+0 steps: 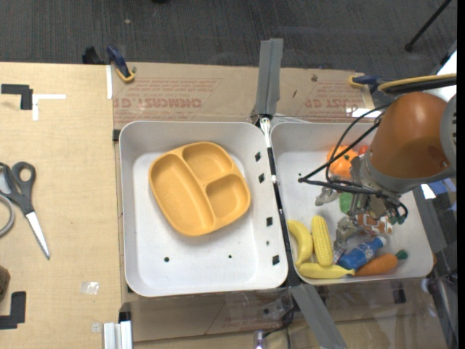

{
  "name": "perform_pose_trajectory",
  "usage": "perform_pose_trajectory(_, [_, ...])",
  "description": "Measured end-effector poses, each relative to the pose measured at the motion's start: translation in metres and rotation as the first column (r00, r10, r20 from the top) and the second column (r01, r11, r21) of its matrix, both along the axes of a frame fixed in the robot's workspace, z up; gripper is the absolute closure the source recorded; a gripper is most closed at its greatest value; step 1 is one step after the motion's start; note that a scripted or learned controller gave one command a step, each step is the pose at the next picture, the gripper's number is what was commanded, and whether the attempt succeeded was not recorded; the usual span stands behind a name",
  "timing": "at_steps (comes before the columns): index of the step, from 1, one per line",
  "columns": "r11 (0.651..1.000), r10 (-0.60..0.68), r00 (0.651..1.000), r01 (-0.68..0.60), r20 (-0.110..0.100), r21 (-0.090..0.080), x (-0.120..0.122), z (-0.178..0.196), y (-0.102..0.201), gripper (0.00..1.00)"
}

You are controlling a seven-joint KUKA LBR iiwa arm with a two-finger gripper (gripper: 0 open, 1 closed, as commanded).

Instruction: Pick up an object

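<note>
Two bananas (304, 247), one corn cob (322, 240) standing lengthwise, one carrot (381, 264) lying crosswise; whether the gripper (361, 220) grasps anything, I can't tell.

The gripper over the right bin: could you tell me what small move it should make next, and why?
Probably a short descent: the gripper hangs above the blue bottle and carrot in the right bin, with nothing visibly held.
</note>
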State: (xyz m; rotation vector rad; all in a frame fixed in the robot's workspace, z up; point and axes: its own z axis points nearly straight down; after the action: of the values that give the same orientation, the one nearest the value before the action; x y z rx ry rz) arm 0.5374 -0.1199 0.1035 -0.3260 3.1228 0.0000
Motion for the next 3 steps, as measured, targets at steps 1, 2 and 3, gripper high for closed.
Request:
perform_pose_trajectory(1, [0.997, -0.082, 0.997, 0.082, 0.004, 0.001, 0.071, -0.01, 0.026, 0.0])
perform_pose_trajectory(2, [0.983, -0.181, 0.983, 0.181, 0.001, 0.001, 0.029, -0.011, 0.013, 0.0])
perform_pose_trajectory(3, [0.974, -0.226, 0.974, 0.226, 0.005, 0.001, 0.114, -0.009, -0.038, 0.0])
